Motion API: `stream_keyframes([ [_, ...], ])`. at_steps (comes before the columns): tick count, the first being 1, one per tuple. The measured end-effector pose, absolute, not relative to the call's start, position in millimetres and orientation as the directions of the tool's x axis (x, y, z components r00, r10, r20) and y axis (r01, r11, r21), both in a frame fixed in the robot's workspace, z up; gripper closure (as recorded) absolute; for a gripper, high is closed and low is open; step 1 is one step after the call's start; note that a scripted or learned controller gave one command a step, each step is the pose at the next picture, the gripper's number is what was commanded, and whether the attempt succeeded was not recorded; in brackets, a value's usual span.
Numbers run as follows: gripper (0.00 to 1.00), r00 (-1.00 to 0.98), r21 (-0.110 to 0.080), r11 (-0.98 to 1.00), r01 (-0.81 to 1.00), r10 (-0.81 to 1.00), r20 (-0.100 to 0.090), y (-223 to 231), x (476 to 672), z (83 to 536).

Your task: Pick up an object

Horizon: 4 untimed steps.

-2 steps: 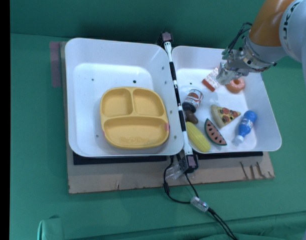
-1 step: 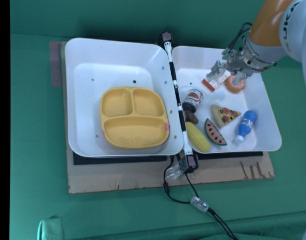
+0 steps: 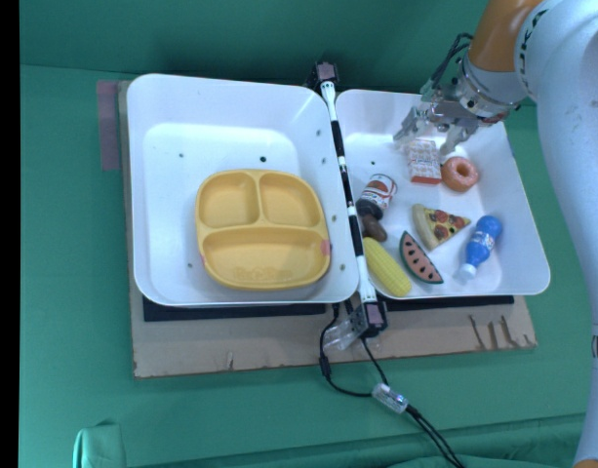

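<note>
Above the right bin, the jaws hang apart over a small snack packet, likely light, crinkly, best pinched across its narrow sides.

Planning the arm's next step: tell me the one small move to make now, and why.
Probably lower straight down a little. The gripper hovers at the top edge of the small orange-and-white packet in the right bin, its fingers spread on either side, nothing between them. The donut lies close to the right, so avoid drifting sideways.
</note>
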<state>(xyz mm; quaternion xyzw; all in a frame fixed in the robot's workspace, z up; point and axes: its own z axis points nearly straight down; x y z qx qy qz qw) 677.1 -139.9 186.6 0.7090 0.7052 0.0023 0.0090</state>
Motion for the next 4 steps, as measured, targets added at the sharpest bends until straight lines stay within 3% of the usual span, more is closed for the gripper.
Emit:
stream_keyframes([
  [1,0.00,0.005,-0.005,-0.005,1.000,1.000,-0.014,-121,699.7,187],
  [2,0.00,0.008,-0.005,-0.008,1.000,1.000,-0.016,-103,699.4,187],
  [3,1.00,0.009,0.004,-0.009,1.000,1.000,-0.006,-98,702.6,205],
  [4,0.00,0.010,0.003,-0.010,1.000,1.000,-0.010,-100,702.4,205],
])
